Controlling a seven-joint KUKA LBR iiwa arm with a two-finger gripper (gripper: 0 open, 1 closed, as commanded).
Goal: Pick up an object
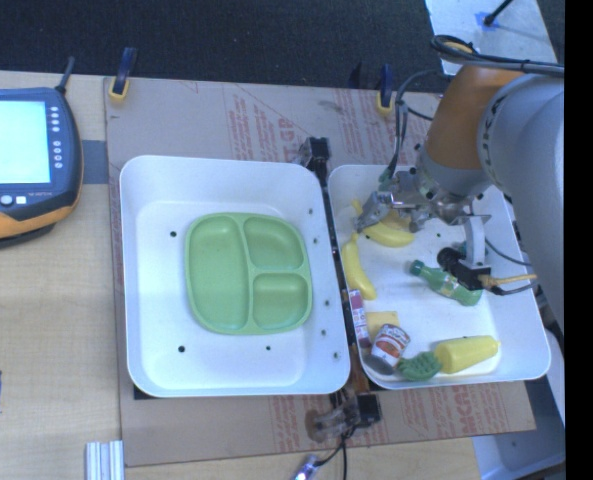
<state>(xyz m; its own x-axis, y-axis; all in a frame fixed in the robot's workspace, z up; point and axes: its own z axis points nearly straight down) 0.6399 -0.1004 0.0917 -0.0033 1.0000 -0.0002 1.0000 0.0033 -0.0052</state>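
So the gripper (394, 215) was down in the right bin (521, 353), sitting right over a yellow banana-looking piece (390, 235). Honestly couldn't tell from this angle how wide it was spread or if it actually had anything. A second yellow piece (357, 270) lay just below-left of it, a green bottle (444, 279) off to the right, and a small can (390, 343) further down. The green divided plate (248, 273) sat in the left bin (146, 353).

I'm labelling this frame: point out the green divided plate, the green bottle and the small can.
green divided plate (219, 268), camera view, its large left compartment.
green bottle (446, 281), camera view, mid-body.
small can (390, 344), camera view, its label side.
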